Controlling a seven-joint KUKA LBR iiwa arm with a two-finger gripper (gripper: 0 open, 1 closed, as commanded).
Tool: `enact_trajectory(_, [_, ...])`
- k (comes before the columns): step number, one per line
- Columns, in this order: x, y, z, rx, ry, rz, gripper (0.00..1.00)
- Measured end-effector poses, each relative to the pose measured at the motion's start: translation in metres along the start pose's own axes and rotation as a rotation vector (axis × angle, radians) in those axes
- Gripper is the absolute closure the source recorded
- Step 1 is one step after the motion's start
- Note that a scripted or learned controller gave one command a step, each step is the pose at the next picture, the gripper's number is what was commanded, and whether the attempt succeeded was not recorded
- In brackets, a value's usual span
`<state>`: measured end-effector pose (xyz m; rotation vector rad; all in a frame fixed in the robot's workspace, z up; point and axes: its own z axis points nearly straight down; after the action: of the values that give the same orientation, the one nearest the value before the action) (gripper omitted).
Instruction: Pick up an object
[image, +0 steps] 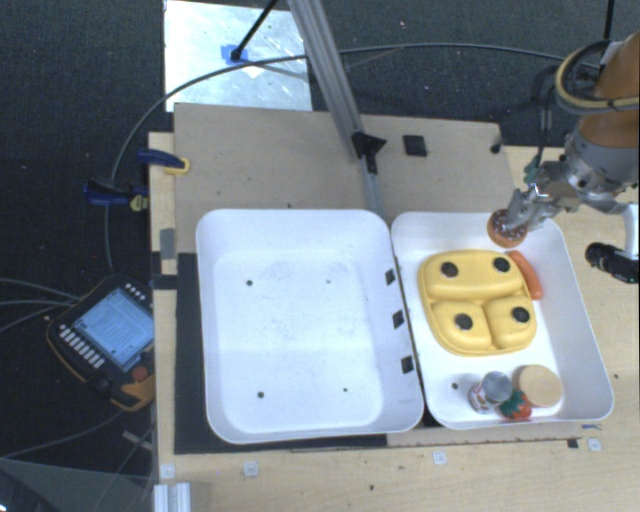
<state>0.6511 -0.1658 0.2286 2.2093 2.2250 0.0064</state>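
Note:
My gripper (512, 226) hangs over the far rim of the right bin (590, 370), reaching in from the upper right. A small round brown object (505, 232) sits at its fingertips, and the fingers look shut on it. Its outline overlaps the bin's rim, so it seems lifted. Below it in the right bin lie a yellow moulded piece with black dots (475, 300), an orange carrot-like piece (528, 275), a small grey can (490, 390), a tan disc (540, 385) and a red and green bit (515, 407).
The left bin (290, 320) stands beside the right one, joined by black clips (398, 318). A slanted metal pole (335, 80) rises at the bench's back. A teach pendant (105, 330) and cables lie off the bench to the left.

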Motion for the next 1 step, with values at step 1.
enact_trajectory(1, [0.0001,0.0014,-0.0239,0.002,0.001,0.0,1.0])
